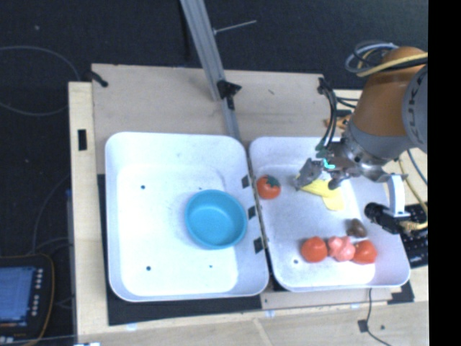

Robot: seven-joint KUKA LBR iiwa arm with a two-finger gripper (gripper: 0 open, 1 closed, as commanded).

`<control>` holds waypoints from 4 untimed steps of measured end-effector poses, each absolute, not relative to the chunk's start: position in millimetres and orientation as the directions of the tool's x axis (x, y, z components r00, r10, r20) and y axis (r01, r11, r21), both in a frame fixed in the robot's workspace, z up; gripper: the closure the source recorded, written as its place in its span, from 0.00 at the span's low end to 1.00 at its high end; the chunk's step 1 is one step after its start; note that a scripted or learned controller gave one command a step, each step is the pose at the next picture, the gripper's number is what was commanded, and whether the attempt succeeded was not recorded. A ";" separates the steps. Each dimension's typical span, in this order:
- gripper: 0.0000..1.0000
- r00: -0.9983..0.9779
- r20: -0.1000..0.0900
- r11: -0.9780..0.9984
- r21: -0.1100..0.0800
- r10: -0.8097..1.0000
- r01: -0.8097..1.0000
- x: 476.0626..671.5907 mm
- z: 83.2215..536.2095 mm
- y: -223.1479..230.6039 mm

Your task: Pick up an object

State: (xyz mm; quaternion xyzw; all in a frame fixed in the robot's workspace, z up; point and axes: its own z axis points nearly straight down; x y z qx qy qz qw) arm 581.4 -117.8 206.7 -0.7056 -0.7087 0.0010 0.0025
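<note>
- The worktop (166, 96) carries two shallow white bins side by side, which splits the scene into a left and a right area.
- The KUKA arm (385, 114) reaches in from three o'clock, its orange band above the wrist, bent down over the right bin (288, 157).
- The left bin (144, 164) holds a blue bowl (215, 219), lying toward the five o'clock part of its floor and well apart from the arm.
- The gripper (317, 175) hangs low at the centre of the right bin, just above a yellow banana-like toy (328, 193); that looks like the likely pick target, since the tool sits directly at it.
- I cannot tell how the gripper's tips stand, nor whether the toy is gripped.
- At five o'clock in the right bin, two red tomato-like pieces (314, 249) flank a pink piece (341, 248), touching in a row.
- A small red fruit with a green top (269, 187) sits at nine o'clock by the bin wall.
- A small brown object (356, 228) lies just above the row.
</note>
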 end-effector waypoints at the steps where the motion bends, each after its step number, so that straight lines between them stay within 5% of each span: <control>1: 0.00 -0.005 0.002 0.005 0.001 1.000 1.000 582.7 209.3 -117.9; 3: 0.00 0.004 -0.003 -0.004 -0.006 1.000 1.000 589.0 98.8 -128.1; 4: 1.00 0.009 0.000 -0.009 0.007 1.000 1.000 591.8 115.1 -127.9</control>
